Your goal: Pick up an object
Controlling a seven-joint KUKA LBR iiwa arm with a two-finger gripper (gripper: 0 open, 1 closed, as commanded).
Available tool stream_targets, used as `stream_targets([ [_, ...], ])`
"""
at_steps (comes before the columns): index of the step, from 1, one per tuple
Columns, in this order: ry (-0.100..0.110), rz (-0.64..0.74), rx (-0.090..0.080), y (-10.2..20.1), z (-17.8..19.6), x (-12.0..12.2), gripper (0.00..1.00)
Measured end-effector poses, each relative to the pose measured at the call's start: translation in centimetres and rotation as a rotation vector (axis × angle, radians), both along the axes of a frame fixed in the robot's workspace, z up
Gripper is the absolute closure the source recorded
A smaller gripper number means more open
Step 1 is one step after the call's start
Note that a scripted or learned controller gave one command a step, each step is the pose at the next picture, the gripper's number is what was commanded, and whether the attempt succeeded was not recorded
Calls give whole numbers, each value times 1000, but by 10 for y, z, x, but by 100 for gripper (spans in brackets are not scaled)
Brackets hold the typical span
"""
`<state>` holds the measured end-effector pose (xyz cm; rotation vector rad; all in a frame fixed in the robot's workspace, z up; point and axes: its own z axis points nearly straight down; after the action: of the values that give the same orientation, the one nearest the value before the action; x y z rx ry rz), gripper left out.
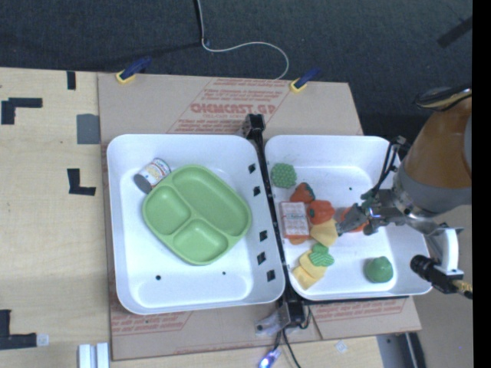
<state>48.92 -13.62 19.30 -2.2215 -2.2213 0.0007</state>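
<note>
The arm comes in from the right and its gripper [354, 219] sits low over the right bin [349, 148], its dark tip pointing left toward a cluster of toy food along that bin's left side. Whether the jaws are wide or narrow cannot be told at this slant, and nothing can be made out held between them.

The nearest pieces lie just left of the tip: a red-orange piece [321, 209] and, just nearer the camera, a yellow piece [325, 234]. The tip appears to touch or almost touch this pair, though which one it meets is unclear. A small pink-and-white packet [294, 221] lies further left with its long axis running near to far. Far of these sit a green knobbly ball [283, 175] and a small orange piece [302, 192]; near of them, a green-and-yellow piece [313, 264].

A green round object [377, 268] rests alone toward the bin's near right corner, apart from the cluster and on the near side of the gripper.

The left bin [126, 205] holds a green divided plate [197, 214] and a small can [152, 174], both well apart from the arm.

By this layout, the likely target lies directly left of the jaws, so a short leftward and downward reach would serve.
</note>
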Motion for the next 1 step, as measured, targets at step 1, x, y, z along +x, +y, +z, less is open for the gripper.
stream_targets([
  [1,0,1,0,1,32,0,100],
])
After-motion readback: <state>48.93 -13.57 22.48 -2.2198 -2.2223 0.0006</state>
